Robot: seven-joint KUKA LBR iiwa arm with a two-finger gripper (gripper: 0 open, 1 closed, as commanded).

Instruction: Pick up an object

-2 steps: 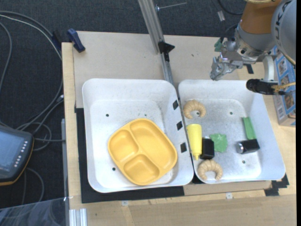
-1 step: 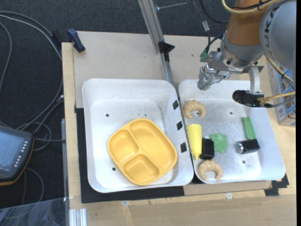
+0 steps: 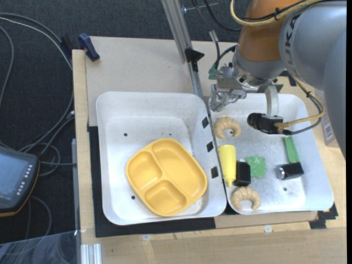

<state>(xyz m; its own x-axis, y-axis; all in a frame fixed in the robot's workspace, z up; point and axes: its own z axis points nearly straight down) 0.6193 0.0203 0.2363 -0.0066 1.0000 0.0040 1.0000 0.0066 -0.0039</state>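
One croissant (image 3: 227, 127) lies crosswise, both tips pointing toward the viewer.

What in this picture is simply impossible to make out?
All in the camera view:
1. The right bin's far rim: hidden behind the arm.
2. The gripper: blurred, its detail lost.
3. Dark specks in the left bin: too small to identify.
4. The grey device: cut off by the left edge.

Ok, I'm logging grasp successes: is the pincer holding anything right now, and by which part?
Nothing is held, as far as the view tells: the pincer hangs by the upper croissant in the right bin.
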